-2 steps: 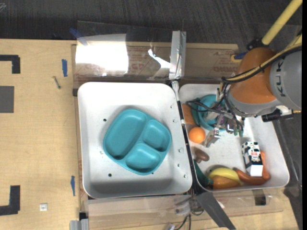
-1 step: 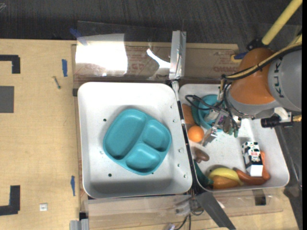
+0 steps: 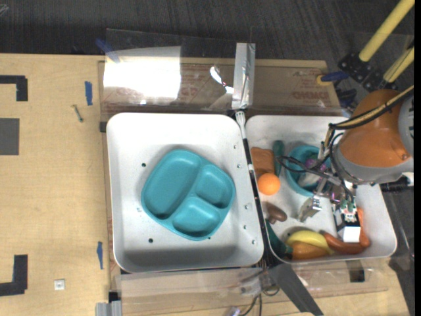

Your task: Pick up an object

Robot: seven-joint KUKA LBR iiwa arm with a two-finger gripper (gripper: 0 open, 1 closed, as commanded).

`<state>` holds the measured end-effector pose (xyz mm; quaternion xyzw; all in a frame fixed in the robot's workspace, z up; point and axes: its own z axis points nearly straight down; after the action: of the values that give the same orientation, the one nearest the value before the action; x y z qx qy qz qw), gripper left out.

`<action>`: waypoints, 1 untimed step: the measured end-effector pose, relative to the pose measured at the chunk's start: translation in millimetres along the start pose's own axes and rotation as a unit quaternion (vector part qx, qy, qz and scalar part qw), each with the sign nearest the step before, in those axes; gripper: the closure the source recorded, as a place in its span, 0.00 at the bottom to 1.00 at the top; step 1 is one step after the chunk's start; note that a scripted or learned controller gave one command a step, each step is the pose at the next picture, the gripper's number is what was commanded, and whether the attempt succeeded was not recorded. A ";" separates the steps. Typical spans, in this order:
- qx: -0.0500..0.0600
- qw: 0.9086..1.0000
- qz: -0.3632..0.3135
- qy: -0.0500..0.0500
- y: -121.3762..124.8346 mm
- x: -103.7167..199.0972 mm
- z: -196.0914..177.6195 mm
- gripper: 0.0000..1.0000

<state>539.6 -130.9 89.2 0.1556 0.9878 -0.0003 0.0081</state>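
Note:
The right bin holds several small objects. An orange ball lies near its left wall, with a brown wedge just behind it and a small brown piece in front. A teal bowl sits at mid-bin, partly covered by the arm. A yellow banana and a red-orange vegetable lie along the front wall. My gripper hangs low over the bin's middle, right of the ball and in front of the bowl. Cables and the wrist hide its tip.
The left bin holds a teal divided plate. A white block lies at the right bin's front right, and a dark green item at the front left. The arm's orange band looms over the right bin's right side.

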 end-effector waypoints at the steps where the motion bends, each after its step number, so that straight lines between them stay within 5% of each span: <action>1: 0.000 0.998 -0.060 0.006 30.5 -47.1 -11.6 0.00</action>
<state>593.6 -116.3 101.7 0.0958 0.9954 0.0004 0.0018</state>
